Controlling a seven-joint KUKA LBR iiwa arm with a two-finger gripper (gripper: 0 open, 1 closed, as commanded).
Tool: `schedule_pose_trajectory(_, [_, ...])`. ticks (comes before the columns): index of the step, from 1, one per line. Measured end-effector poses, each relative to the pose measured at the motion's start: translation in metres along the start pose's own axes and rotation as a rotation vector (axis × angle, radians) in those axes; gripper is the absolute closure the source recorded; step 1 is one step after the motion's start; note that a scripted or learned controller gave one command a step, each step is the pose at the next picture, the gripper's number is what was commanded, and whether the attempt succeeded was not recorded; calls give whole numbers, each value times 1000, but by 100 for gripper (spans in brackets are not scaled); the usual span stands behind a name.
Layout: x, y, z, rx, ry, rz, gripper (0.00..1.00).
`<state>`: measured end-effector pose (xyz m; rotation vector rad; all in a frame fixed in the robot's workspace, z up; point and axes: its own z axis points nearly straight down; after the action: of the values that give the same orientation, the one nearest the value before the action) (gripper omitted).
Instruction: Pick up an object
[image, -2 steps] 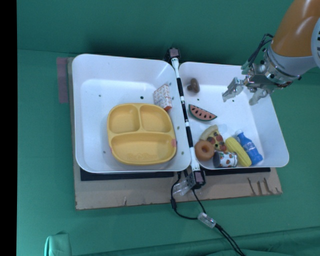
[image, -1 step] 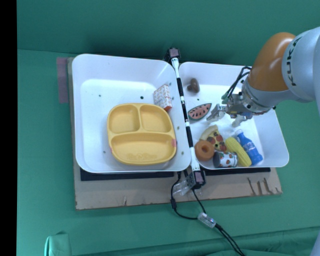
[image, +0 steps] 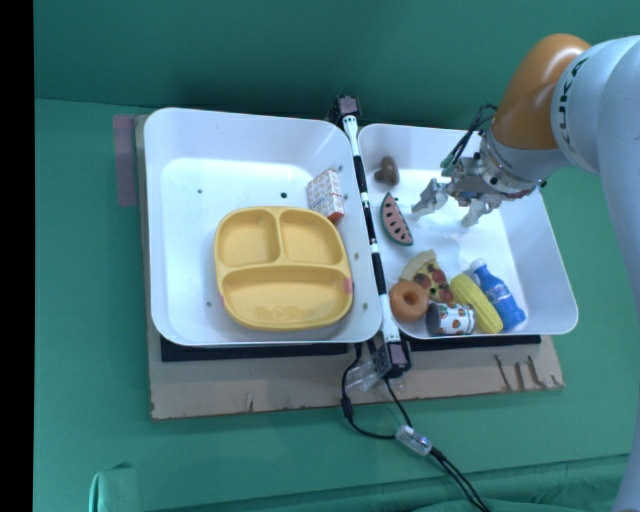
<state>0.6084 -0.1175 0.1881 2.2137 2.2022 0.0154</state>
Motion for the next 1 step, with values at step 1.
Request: schedule_pose_trajectory(1, [18, 86, 3, 11, 2, -2, 0])
